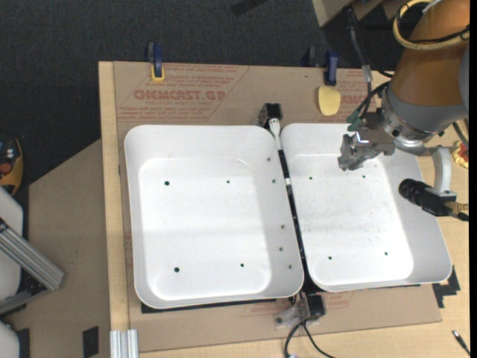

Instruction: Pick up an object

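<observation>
Brown board covered the surface [223, 88], clamped along its far edge, and carried two shallow white bins side by side, presumably so neither could slide. Over the right bin's [358, 230] far end hung the claw [352, 161], low and pointed down, as if searching — whether spread or clenched I cannot tell. A small yellow object [329, 100] lay beyond that bin's rim, on the board.

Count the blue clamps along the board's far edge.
2. One blue spring clamp grips the far edge of the brown cardboard board above the left shallow white bin; the other is above the right bin.
</observation>
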### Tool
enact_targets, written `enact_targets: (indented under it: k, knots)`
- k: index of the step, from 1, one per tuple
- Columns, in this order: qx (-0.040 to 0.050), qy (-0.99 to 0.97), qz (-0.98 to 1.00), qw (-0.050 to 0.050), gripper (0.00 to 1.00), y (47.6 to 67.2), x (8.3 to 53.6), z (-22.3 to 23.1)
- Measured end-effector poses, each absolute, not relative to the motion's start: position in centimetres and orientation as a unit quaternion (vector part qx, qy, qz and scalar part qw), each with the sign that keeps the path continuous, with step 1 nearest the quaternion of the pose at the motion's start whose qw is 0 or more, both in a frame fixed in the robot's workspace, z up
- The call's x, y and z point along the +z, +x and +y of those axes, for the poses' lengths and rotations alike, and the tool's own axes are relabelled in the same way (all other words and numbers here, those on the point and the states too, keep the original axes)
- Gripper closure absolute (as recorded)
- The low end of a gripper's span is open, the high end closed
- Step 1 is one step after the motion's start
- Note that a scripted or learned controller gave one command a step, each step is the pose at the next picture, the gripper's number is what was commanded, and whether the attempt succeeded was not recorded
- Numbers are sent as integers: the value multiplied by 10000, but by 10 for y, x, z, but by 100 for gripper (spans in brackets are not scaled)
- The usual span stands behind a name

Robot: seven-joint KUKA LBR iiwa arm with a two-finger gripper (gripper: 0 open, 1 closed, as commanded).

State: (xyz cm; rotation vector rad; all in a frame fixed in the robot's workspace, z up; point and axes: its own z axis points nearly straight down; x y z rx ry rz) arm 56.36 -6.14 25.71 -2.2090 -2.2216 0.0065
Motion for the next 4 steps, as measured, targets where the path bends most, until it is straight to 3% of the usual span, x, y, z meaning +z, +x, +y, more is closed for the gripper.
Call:
enact_targets:
  k: [1,2,4]
  knots:
    - [-62,-7039,-7103,-53,100,605,368,0]
    - [24,-7046,-7096,38,100,642,269,65]
    - [7,-7078,-7065,10,100,603,311,56]
